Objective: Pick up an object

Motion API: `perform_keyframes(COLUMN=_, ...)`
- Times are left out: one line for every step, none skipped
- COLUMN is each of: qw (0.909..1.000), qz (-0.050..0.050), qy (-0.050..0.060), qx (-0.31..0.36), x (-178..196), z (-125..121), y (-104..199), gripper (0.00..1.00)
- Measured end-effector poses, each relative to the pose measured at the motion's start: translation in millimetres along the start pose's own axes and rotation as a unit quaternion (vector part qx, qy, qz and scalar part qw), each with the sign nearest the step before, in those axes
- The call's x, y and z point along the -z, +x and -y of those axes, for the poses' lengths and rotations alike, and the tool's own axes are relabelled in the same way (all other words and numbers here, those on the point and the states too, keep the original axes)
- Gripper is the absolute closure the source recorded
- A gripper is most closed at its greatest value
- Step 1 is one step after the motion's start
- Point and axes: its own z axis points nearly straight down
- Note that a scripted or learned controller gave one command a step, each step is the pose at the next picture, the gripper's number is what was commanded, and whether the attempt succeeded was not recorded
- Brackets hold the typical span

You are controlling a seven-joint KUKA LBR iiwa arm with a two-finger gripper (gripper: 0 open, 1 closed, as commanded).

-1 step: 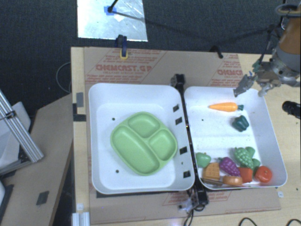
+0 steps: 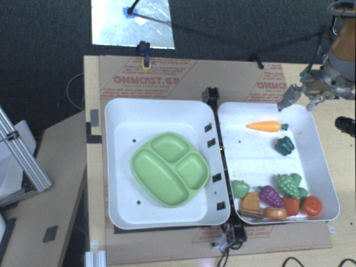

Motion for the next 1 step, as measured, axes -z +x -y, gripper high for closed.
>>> perform_keyframes(qw=1.0, qz=0.0, qy=0.0, qx=-0.001, x=-59.7, z=-4.6, y=0.1, gripper=0.0)
